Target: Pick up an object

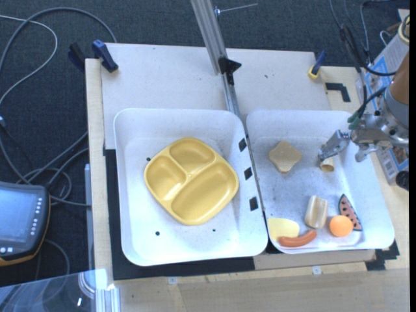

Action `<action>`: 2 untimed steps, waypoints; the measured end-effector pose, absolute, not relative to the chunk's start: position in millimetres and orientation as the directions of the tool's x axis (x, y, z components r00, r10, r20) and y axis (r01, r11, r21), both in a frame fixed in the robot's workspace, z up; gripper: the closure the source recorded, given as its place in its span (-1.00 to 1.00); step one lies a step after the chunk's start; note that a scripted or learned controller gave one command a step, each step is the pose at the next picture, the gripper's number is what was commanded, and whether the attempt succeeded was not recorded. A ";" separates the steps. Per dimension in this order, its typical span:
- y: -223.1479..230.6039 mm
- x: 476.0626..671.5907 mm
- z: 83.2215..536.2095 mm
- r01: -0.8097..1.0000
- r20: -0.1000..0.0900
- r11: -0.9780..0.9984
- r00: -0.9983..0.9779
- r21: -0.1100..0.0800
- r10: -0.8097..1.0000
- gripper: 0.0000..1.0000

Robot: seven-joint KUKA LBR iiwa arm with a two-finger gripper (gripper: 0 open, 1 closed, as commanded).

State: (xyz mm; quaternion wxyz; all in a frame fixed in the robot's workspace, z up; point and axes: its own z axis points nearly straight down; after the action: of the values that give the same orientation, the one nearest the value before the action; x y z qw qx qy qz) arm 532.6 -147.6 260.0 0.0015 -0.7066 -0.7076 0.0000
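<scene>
The white left bin [130, 239] holds a yellow three-compartment plastic plate [190, 181]. In the white right bin [383, 220], the metal two-finger gripper [333, 153] hangs with fingers spread narrowly, gripping nothing, just above a small tan cylinder [327, 166], beside a tan cookie-shaped piece [285, 156].

Bench [169, 77] bearing two white bins [130, 174]

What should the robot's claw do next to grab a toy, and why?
Probably drop straight down a little. The gripper hangs over the right bin, just above a small tan piece, and nothing is between its fingers. The cookie-shaped toy lies farther left, so the tan piece looks like the nearest thing to try.
</scene>
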 end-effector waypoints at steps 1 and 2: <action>-147.6 532.6 260.0 1.000 0.002 0.001 -0.001 -0.002 1.000 -1.00; -155.8 534.8 212.4 1.000 0.002 -0.001 0.001 -0.007 1.000 -1.00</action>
State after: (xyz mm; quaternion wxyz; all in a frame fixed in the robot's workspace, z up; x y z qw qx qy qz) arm 534.8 -155.8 212.4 0.0033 -0.7073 -0.7069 0.0017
